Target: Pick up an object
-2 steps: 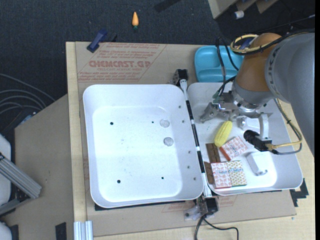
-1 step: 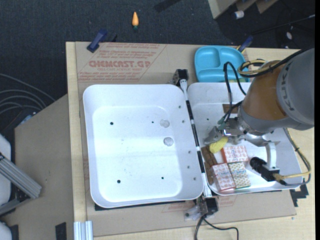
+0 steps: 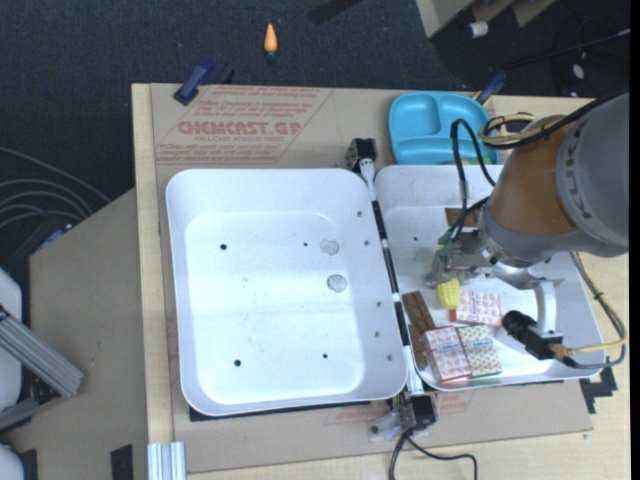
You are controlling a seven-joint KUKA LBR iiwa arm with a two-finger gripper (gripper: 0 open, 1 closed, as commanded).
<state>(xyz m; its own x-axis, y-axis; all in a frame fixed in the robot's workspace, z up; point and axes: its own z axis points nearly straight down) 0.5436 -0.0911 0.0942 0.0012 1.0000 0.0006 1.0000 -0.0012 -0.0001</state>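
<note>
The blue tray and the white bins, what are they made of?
The blue tray looks like smooth moulded plastic: even colour, rounded compartments, soft sheen. The two white bins, left and right, seem to be thin glossy plastic too, with rounded corners and pale reflections, though painted metal can't be ruled out.

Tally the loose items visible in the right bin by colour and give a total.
Yellow: 1, a small block beside the gripper.
Pink and white: 1, a packet.
Red patterned: 1, a packet.
Green and white patterned: 1, a packet.
Brown: 1, a bar by the bin's left wall.
Total: 5 that I can see; the arm may hide more.
</note>
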